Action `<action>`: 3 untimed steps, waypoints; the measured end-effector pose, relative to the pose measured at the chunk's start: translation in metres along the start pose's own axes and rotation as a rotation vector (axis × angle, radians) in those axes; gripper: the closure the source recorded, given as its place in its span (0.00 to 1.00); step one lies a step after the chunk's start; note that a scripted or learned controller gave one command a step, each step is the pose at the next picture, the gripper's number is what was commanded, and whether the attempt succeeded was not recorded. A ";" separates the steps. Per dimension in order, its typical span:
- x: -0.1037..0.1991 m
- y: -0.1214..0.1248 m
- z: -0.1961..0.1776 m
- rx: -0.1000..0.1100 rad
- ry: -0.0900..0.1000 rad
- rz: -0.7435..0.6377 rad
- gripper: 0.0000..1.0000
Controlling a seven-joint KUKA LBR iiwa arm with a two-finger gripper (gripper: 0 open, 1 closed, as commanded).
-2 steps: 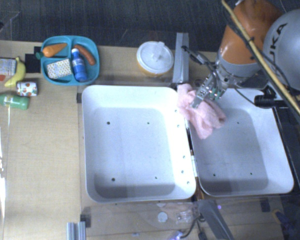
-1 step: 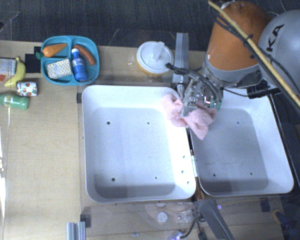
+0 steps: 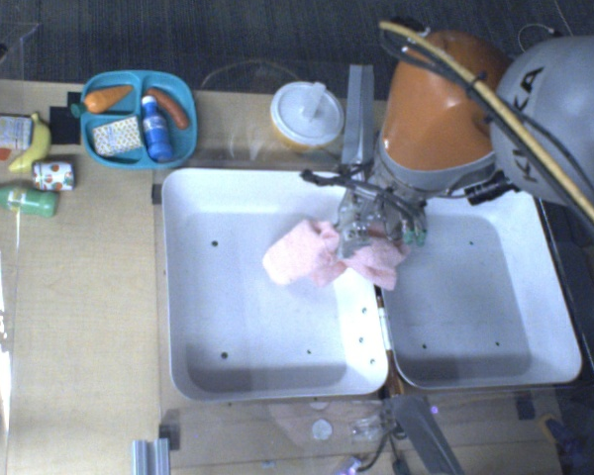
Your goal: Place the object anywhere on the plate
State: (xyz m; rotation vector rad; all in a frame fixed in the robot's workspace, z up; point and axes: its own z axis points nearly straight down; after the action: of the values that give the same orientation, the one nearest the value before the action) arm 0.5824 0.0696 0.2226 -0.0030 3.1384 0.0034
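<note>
A crumpled pink cloth (image 3: 299, 255) lies in the right part of the left white bin (image 3: 218, 344). Its right end (image 3: 381, 262) drapes over the divide toward the right white bin (image 3: 485, 334). My gripper (image 3: 368, 231) hangs directly over the cloth's right half, touching or nearly touching it, with the orange wrist band above it. Cloth shows on both sides of the gripper. A blue divided plate (image 3: 181, 95) sits off the bins at the back left, holding toy food and a small blue bottle.
A lidded yellow cup (image 3: 308, 114) stands behind the left bin. A toy banana (image 3: 32, 143), a small can (image 3: 52, 175) and a green bottle (image 3: 20, 199) lie on the bench at far left. A grey upright post (image 3: 355, 107) stands by the arm.
</note>
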 end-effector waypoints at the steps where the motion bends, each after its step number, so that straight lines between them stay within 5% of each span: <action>1: 0.033 0.047 -0.008 0.000 -0.001 0.000 1.00; 3: 0.082 0.136 -0.002 0.000 0.001 0.000 1.00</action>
State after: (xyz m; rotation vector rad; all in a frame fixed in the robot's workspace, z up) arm 0.4998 0.2051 0.2243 -0.0036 3.1393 0.0034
